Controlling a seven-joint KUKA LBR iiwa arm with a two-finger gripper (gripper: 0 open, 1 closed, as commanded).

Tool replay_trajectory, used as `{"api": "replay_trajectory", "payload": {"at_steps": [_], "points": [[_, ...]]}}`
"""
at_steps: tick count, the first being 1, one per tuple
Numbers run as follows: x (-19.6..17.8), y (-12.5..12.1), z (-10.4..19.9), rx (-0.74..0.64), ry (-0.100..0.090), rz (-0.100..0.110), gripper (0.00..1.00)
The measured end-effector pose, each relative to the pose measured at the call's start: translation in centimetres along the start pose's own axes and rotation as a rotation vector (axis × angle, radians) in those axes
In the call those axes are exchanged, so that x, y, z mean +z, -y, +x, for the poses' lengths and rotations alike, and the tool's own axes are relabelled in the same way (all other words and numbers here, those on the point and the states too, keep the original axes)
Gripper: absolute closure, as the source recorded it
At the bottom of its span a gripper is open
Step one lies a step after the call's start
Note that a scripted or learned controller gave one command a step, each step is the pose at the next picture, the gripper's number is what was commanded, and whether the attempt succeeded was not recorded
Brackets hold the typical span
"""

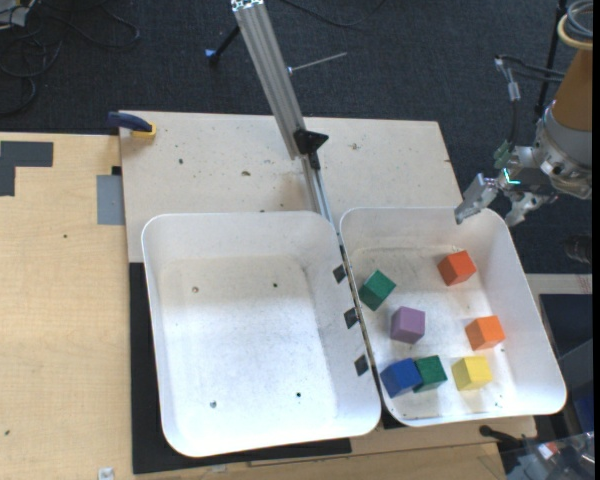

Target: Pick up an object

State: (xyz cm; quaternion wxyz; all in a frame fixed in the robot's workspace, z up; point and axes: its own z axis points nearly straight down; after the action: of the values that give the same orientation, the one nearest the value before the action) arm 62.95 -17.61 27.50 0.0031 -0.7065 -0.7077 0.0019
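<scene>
In the camera view, the arm [572,108] is being held at about two o'clock from the middle of the picture, beyond the far right corner of the right bin [528,298]. The wrist is being tilted down and to the left, so the gripper [498,200] is being kept over the rim of that bin at its one o'clock corner. Its two fingers are being held apart, and nothing is being gripped between them.

The objects are lying in the right bin. An orange-red cube [457,267] is being seen nearest to the gripper, at about seven o'clock from it, but apart from it. A green cube [377,289] is lying at nine o'clock of the bin, a purple cube [407,324] in the middle, an orange cube [484,332] at four o'clock. A blue cube [401,376], a dark green cube [431,371] and a yellow cube [471,372] are lying in a row at six o'clock, the first two touching.

The left bin [170,268] is lying just beside.
</scene>
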Motion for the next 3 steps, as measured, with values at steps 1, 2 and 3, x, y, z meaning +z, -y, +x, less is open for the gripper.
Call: {"api": "replay_trajectory", "payload": {"at_steps": [1,2,3], "points": [[-0.3,-0.1,0.0,-0.003,0.002,-0.004,0.0],[5.9,-0.6,-0.3,0.001,0.0,0.001,0.0],[10.4,-0.7,0.1,0.0,0.0,0.0,0.0]]}}
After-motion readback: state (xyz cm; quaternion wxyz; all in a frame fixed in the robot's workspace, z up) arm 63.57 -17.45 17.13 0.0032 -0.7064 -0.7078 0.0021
